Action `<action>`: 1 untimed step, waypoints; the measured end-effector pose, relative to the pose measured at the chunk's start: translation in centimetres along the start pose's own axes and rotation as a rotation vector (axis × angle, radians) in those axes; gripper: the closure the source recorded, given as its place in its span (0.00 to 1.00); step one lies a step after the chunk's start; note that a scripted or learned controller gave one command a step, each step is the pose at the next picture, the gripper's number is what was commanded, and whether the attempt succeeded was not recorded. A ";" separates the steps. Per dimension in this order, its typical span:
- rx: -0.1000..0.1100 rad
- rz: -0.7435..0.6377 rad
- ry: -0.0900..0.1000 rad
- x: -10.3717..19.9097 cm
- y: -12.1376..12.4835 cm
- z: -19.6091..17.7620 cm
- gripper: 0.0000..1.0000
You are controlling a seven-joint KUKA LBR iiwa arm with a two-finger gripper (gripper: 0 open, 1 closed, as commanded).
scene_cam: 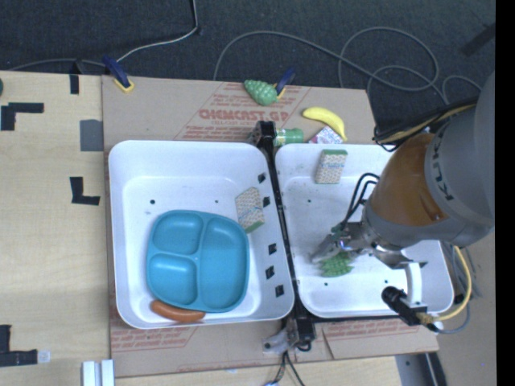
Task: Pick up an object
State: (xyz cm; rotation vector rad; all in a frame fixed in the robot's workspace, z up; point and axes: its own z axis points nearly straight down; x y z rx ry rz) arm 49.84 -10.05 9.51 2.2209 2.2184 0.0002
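Green toy (336, 265), small and knobbly, lies on the floor of the right bin (306, 292), near that bin's middle and just under the gripper (331, 252); it is the object closest to the fingers and so the likely target. It looks like a light moulded plastic or rubbery piece, probably stiff enough to keep its shape under a pinch, with a bumpy skin that should give the pads some bite instead of slipping. It seems neither heavy nor fragile. Its long axis appears to run roughly left to right across the view, tilted slightly, though the shape is too small and partly covered to say which end is which. The best hold would be across its short width, near the middle, where the body looks thickest. Going left to right across the bench: the left bin (121, 215) holds a blue divided plate (197, 260), an orange sausage-shaped toy (177, 312) at the plate's lower edge, and a pale patterned block (251, 207) by the shared wall. In the right bin, a second patterned block (330, 166) leans near the far wall, well apart from the toy. The gripper's metal fingers sit right at the toy's upper edge, touching or nearly so, but whether the jaws are apart or clamped on it cannot be told from this angle.
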 end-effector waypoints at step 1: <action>0.002 -0.003 0.002 6.5 3.2 -8.9 1.00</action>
